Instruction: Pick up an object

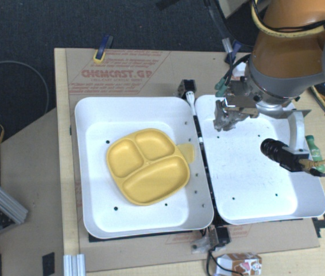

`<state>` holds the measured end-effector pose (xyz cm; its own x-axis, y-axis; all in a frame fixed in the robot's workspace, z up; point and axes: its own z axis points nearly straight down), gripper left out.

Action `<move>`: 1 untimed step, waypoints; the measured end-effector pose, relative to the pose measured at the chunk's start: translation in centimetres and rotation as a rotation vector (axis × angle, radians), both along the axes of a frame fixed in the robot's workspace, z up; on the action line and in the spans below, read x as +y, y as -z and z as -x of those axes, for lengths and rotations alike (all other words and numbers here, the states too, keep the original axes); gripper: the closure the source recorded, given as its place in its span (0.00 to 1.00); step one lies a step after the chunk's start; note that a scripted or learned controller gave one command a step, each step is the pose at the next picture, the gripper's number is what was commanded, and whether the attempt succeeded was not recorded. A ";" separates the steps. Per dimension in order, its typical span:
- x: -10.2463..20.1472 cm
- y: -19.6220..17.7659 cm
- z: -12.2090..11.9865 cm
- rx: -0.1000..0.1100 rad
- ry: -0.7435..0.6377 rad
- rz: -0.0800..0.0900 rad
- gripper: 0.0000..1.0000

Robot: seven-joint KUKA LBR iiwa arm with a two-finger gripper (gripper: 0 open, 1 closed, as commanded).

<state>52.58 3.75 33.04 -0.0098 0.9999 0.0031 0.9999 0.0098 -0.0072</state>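
Poised over the far left corner of the right bin (pixel 300 209), the gripper (pixel 224 122) of the grey-and-orange arm (pixel 291 39) hangs with nothing visible between its tips; whether they are apart or together cannot be told from this slanted overhead view. Its target sits well apart in the left bin (pixel 91 171): a yellow divided plate (pixel 147 165) with three compartments, lying flat near the middle of the bin floor and turned at an angle to the walls. A small yellow tab at the plate's right edge points toward the ridge between the two bins. Picking it up cleanly looks to call for crossing that ridge and coming down on the plate's raised rim or an inner divider, since the broad shallow wells offer little to pinch. The right bin's floor carries only small dark specks beneath the arm. Both bins rest on a cardboard sheet (pixel 122 68) covering the bench.
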 end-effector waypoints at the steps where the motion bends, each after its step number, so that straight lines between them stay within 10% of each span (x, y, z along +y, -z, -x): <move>1: 3.2 -18.9 0.3 -0.029 0.004 -0.001 1.00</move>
<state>52.27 6.97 51.95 -0.0061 1.0000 0.0042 0.9997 0.0060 0.0222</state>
